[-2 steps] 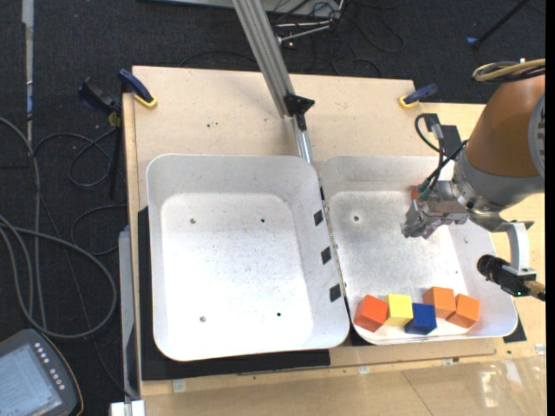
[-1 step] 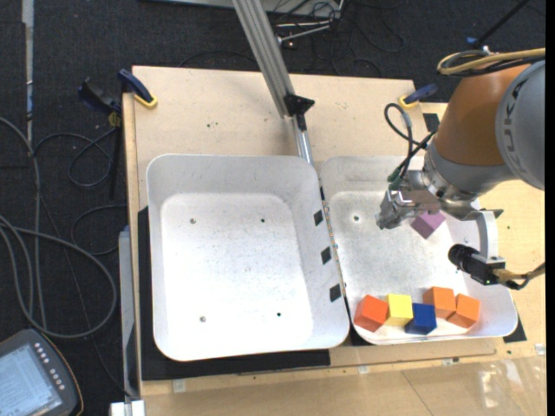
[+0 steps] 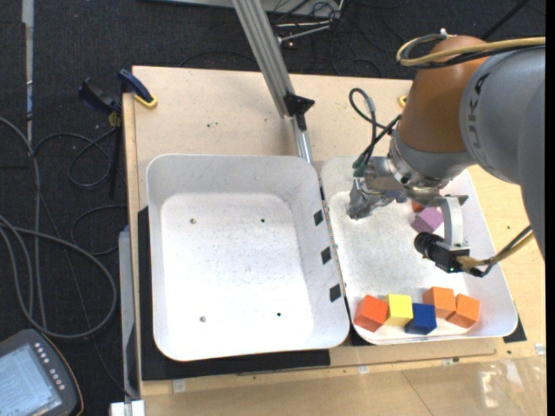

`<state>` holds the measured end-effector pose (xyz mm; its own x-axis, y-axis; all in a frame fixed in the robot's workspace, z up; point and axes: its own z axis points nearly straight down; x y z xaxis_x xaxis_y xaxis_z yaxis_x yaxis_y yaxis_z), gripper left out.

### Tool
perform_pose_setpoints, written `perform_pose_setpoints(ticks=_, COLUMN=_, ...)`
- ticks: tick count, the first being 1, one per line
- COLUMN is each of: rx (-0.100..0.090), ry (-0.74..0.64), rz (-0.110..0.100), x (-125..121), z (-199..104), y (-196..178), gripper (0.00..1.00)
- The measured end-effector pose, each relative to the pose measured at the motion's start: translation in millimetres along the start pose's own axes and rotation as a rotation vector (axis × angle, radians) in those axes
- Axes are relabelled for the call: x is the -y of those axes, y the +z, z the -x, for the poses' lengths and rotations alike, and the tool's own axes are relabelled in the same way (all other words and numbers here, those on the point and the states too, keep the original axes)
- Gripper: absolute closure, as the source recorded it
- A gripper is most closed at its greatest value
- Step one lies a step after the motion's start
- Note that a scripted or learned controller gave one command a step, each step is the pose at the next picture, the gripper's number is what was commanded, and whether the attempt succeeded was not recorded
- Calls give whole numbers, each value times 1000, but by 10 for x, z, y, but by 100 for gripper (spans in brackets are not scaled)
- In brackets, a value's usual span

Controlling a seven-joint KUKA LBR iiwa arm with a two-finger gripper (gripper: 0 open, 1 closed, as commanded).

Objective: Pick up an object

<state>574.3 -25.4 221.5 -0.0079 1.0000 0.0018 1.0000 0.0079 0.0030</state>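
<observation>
My gripper (image 3: 359, 204) hangs over the upper left part of the right bin (image 3: 381, 258), near the wall it shares with the left bin. A purple block (image 3: 427, 221) lies to its right, partly under the wrist, with a bit of a reddish block (image 3: 418, 205) just above it. Along the right bin's front edge sits a row of blocks: an orange one (image 3: 373, 312), a yellow one (image 3: 400, 307), a blue one (image 3: 422, 319) and two more orange ones (image 3: 442, 300) (image 3: 466, 310). Nothing shows in the gripper.
The left bin (image 3: 173, 232) lies beside the right one, holding no blocks. A slanted metal pole (image 3: 264, 46) crosses the bench behind the bins. A blue and yellow clamp (image 3: 134, 89) sits at the bench's back left corner.
</observation>
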Motion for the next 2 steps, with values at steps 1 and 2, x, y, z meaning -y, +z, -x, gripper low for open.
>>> perform_pose_setpoints(ticks=1, rx=0, ry=-1, rz=0, x=-143, z=-531, y=-112, gripper=100)
perform_pose_setpoints(ticks=2, rx=0, ry=0, rz=0, x=-400, z=-1116, y=-70, gripper=100)
